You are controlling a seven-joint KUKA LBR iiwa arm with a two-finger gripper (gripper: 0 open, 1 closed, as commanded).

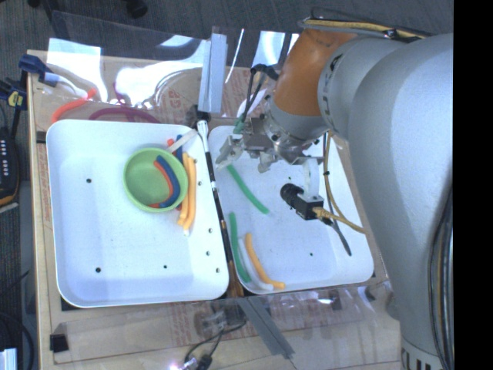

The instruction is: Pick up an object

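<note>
The orange strip [257, 262], one of the loose objects for picking, lies at the near edge of the right bin [347, 272], curving toward that bin's near wall. Just beside it, along the bin's left wall, lies a dark green strip [236, 254]. Both rest flat on the white floor, apart from the gripper.

Farther in, near the middle of the right bin, a light green strip [249, 188] lies at a slant, its far end close under the gripper. To its right a black part [296, 198] hangs on a cable from the arm [385, 129], and a thin dark rod [341, 239] slants toward the bin's right wall.

In the left bin [100, 284], toward its right side, a green bowl [142, 177] stands upright with a blue strip [165, 174] and a red strip [156, 203] curled inside it. Two orange strips [189, 195] lie touching the bowl's right rim, pointing toward the near edge of the table [154, 322].

The gripper [246, 149] hangs over the far left corner of the right bin, above the light green strip's far end. Nothing can be seen between the jaws, and I cannot tell whether they stand wide or narrow.

Beyond the bins, at the table's far edge, lie a red ring [115, 115] and crumpled clear plastic [154, 83].
</note>
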